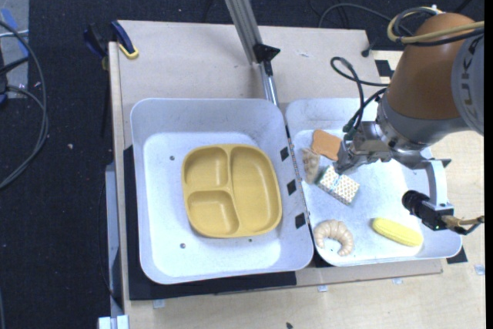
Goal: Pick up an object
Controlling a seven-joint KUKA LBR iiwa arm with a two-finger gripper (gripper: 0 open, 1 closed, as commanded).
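Camera view: I see the pincer (344, 162) low in the right bin (439, 249), just above the checkered block (339, 185); nothing lifted yet (whether it is spread I cannot tell). Alongside lie an orange piece (325, 143), a shrimp (333, 236) and a yellow corn cob (397, 231). The left bin (154, 243) holds a yellow divided plate (231, 190).

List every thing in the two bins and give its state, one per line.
yellow divided plate: flat in the left bin, compartments bare.
orange block: right bin, beside the hand.
checkered block: lying below the hand.
shrimp toy: lying apart.
yellow corn toy: lying apart.
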